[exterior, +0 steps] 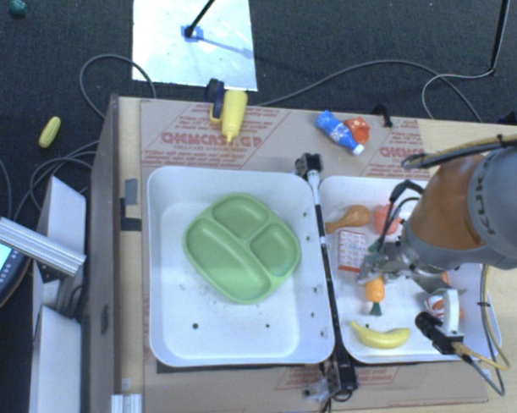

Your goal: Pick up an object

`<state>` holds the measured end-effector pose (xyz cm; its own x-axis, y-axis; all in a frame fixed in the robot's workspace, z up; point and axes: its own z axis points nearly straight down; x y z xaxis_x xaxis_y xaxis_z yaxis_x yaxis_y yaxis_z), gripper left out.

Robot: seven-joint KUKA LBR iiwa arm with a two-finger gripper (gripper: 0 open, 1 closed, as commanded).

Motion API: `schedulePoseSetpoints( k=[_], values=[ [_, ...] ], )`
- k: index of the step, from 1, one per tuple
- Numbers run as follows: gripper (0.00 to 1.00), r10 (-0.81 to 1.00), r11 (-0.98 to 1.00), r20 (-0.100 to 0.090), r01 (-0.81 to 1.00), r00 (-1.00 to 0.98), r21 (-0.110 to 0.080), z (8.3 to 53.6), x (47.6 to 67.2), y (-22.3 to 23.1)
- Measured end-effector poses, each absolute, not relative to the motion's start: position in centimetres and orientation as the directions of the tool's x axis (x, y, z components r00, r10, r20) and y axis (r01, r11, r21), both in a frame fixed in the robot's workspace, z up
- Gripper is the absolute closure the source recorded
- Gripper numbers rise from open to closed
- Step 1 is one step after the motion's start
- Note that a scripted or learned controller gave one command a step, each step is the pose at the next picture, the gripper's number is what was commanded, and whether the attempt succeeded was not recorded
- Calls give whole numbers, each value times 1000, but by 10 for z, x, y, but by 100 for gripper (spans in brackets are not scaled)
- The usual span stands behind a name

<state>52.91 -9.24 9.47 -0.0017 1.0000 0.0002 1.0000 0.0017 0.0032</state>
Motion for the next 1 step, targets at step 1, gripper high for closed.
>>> schedulePoseSetpoints(
  k=[1],
  values=[
    [100, 1000, 3, 1, 1000, -3, 4, 185, 531, -32]
  ],
)
